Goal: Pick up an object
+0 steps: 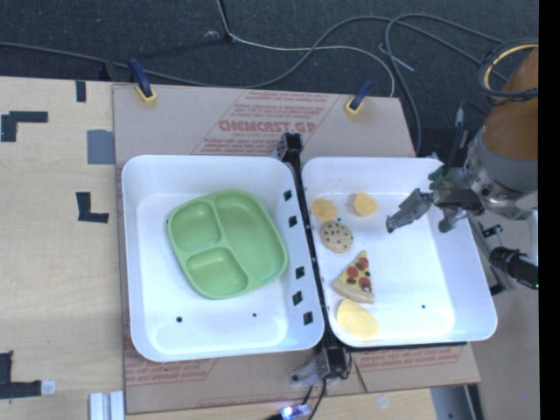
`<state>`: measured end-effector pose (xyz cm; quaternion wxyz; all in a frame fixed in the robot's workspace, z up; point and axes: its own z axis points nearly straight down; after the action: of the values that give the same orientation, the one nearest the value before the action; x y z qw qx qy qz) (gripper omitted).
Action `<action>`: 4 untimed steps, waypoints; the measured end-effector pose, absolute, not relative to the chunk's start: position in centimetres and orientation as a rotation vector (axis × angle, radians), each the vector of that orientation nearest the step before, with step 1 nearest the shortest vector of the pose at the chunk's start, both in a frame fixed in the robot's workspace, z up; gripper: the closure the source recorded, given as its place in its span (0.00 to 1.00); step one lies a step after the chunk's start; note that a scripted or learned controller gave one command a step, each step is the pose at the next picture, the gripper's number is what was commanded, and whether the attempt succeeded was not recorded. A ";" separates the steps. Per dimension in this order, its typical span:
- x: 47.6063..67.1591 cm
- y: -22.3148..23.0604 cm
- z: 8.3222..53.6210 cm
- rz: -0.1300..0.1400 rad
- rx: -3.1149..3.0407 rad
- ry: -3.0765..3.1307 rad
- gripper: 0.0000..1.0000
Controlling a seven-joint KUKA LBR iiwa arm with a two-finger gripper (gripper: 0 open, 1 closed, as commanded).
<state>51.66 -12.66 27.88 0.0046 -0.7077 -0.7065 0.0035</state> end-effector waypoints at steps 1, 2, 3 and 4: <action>51.8 -12.6 28.4 0.001 -2.219 -2.222 0.00; 51.0 -13.1 22.5 0.007 -2.218 -2.218 0.00; 51.1 -12.8 18.1 0.006 -2.218 -2.219 0.00; 50.8 -12.5 11.7 0.007 -2.216 -2.218 0.00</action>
<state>50.84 -12.47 11.67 0.0031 -0.7069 -0.7073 0.0022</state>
